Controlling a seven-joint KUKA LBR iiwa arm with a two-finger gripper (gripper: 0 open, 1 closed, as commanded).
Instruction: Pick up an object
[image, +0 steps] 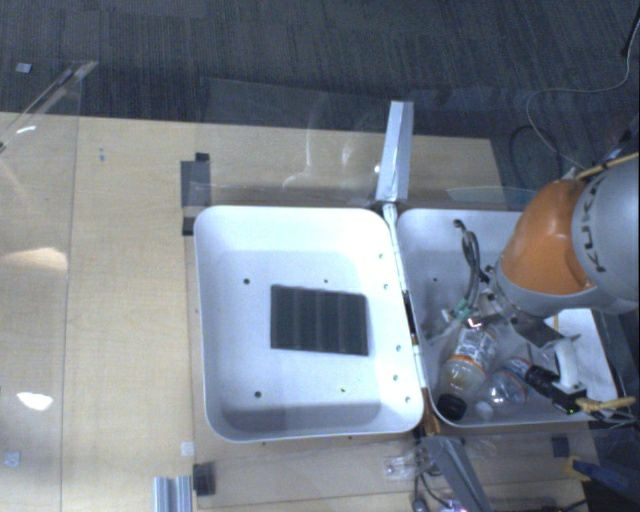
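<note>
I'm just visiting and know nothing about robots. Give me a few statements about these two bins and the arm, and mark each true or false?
1. The left bin has a dark ribbed mat on its floor. True.
2. The arm is over the left bin. False: it is over the right bin.
3. A clear bottle with a black cap lies in the right bin. True.
4. The bottle lies on the mat. False: it is in the other bin, apart from the mat.
5. The arm has an orange band. True.
</note>
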